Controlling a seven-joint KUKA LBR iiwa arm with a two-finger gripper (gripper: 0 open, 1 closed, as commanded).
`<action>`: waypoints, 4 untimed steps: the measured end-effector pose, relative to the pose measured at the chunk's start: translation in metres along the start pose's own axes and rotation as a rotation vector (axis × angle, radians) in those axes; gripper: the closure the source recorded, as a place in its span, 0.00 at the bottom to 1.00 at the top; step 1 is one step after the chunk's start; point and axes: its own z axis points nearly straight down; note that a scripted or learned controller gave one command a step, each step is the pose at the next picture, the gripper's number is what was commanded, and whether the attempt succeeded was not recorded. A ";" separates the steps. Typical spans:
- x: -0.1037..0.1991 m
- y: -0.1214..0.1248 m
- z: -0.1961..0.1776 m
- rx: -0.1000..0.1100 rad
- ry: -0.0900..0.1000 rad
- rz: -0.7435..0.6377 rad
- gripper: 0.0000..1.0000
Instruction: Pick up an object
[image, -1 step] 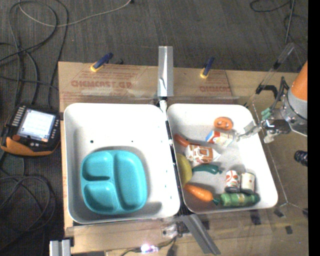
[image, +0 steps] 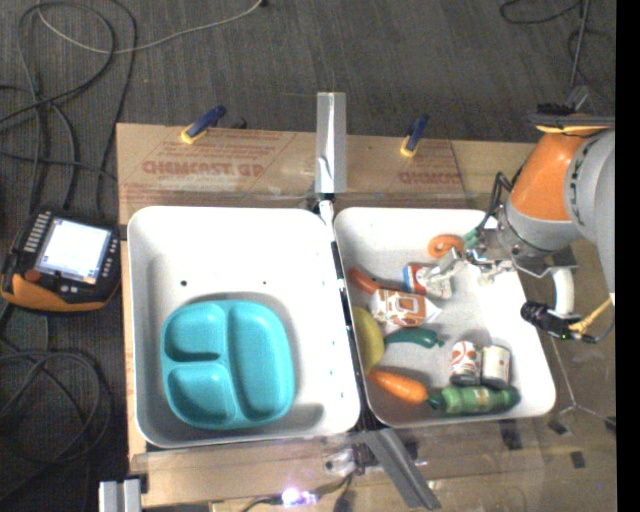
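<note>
In the right bin (image: 540, 395), the gripper (image: 462, 256) hovers by the upper wall; whether it is parted or closed I cannot tell; the crumpled packet (image: 428, 279) lies just below-left

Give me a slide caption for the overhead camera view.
Gripper reaches into cluttered right bin; teal divided plate sits in left bin.

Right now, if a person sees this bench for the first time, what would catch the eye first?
Probably the turquoise divided tray, lying alone in the left bin. Next, the heap of small things in the right bin: a carrot, a green bottle and a banana near its front. The arm's orange band glows at the right, with the gripper low over that bin's far side.
</note>
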 end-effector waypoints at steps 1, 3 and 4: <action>0.013 0.057 0.011 -0.018 -0.006 -0.030 0.00; -0.004 0.061 0.001 -0.003 0.001 -0.047 1.00; 0.041 0.048 -0.090 -0.003 -0.001 -0.102 1.00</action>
